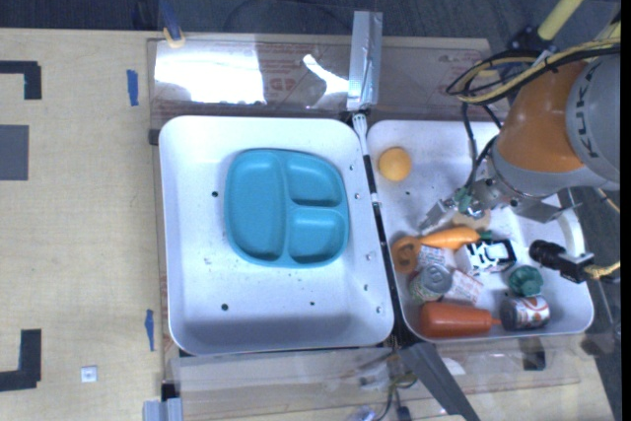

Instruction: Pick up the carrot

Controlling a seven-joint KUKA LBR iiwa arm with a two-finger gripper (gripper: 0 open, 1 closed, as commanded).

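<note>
Gripper (471,204) hangs just above the carrot (449,238), which lies in the right bin (434,138) on the toy pile, probably lining up a grab; grip state: cannot tell, too blurred.

The carrot (449,238) is orange. The ball (394,164) is yellow-orange. The divided plate (287,207) is light blue (it sits in a white bin (187,242)). The arm (552,138) is grey with an orange band.
</note>
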